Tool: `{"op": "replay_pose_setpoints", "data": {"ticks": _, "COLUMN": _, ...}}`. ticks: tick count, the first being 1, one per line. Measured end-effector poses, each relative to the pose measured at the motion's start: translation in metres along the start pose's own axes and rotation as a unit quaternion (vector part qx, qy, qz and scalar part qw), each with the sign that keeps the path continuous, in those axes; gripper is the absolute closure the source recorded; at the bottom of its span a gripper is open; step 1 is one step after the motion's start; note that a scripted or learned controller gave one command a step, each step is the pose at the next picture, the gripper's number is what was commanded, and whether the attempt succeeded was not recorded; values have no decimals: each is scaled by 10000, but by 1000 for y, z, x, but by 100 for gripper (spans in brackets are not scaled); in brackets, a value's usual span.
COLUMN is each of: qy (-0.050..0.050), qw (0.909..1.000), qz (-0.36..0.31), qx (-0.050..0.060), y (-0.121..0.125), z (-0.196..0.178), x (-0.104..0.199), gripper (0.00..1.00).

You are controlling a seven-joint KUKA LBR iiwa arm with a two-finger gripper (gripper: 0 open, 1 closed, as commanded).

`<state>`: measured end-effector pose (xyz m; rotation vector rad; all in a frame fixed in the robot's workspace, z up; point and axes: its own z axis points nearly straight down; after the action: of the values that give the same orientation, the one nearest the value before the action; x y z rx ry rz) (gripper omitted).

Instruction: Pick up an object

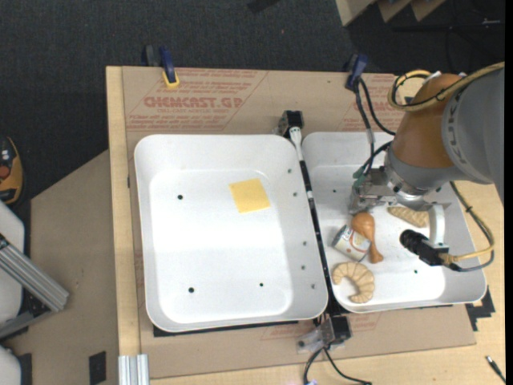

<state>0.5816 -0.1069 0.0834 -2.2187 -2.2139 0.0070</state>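
Grey arm's jaws hidden beneath orange wrist over right shallow white bin, their state cannot be told, pale-brown cardboard-covered counter, dark carpet beyond.

Two shallow white bins are being borne side by side on a brown board printed with red lettering. The board's far edge is being gripped by two blue clamps. Dark carpet is being shown beyond the bench.
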Motion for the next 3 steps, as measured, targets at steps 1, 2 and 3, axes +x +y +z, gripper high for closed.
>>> {"op": "replay_pose_setpoints", "data": {"ticks": 1, "qy": -15, "qw": 9999, "qz": -50, "qx": -140, "y": 90, "z": -111, "x": 42, "gripper": 100}}
{"op": "replay_pose_setpoints", "data": {"ticks": 2, "qy": -22, "qw": 10000, "qz": -24, "qx": -69, "y": 85, "z": -114, "x": 39, "gripper": 100}}
{"op": "replay_pose_setpoints", "data": {"ticks": 3, "qy": -30, "qw": 10000, "qz": -30, "qx": -85, "y": 85, "z": -124, "x": 39, "gripper": 100}}
